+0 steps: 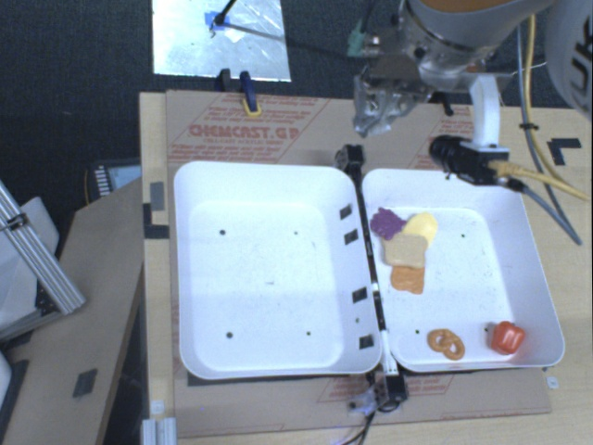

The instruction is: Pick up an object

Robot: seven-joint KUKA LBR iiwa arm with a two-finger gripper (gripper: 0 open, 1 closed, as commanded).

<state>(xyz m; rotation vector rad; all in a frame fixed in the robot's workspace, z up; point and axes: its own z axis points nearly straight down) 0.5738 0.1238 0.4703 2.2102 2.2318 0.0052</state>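
Observation:
My gripper (378, 119) hangs high above the back edge of the bench, behind the seam between the two bins, with nothing between its fingers. In the right bin (519, 248) lie a purple piece (387, 222), a yellow piece (422, 227), a tan slice (406, 250) and an orange piece (408, 279) clustered near the bin's left wall. Toward the front of that bin sit a small pretzel (446, 343) and a red pepper-like object (506, 337).
The left bin (259, 267) sits beside the right one, joined by a black-clipped seam (363, 248). Cardboard (250, 128) underlies both bins. A shiny metal sheet (220, 26) lies at the back left; aluminium framing (28, 258) stands at the left.

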